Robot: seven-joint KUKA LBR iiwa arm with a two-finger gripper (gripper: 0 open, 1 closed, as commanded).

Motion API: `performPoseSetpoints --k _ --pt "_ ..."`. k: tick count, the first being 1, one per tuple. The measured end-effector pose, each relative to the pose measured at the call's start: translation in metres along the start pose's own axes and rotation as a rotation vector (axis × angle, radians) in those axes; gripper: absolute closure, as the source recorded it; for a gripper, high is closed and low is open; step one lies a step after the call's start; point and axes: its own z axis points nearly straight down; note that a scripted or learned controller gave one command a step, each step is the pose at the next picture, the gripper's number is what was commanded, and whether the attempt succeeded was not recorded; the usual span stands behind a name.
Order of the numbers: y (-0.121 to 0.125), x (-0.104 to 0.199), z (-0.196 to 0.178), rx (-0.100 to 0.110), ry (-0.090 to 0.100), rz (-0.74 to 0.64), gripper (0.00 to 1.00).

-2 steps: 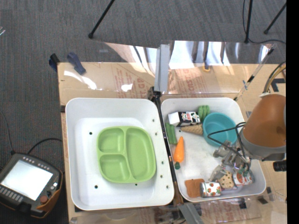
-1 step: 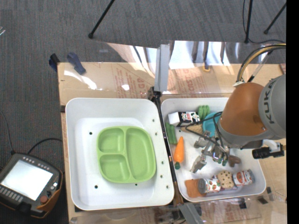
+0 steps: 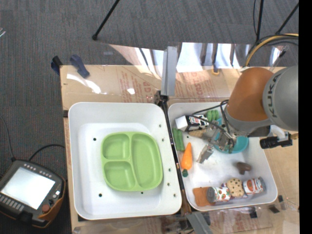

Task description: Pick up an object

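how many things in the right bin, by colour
orange: 2, carrot and flat block
green: 2, piece and piece
teal bowl: 1
brown piece: 1
cans: 2
cookie: 1
white bottle: 1
total: 10

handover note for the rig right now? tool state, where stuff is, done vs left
Tool: low in the right white bin, above the bare floor beside the orange toy carrot; nothing seen between its fingers.
Things: carrot by the bin's left wall, two small cans and a round cookie along the front, teal bowl under the wrist. Green divided plate lies in the left bin.
Done: nothing lifted.
Left: grasp and lift one object.
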Motion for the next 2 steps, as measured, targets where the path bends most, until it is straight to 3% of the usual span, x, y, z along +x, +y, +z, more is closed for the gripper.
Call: performPoseSetpoints --k 1,2 --pt "0.022 0.027 -0.001 0.005 -0.01 -0.005 0.0" --pt "0.007 0.046 -0.002 0.003 -0.015 0.212 0.0"
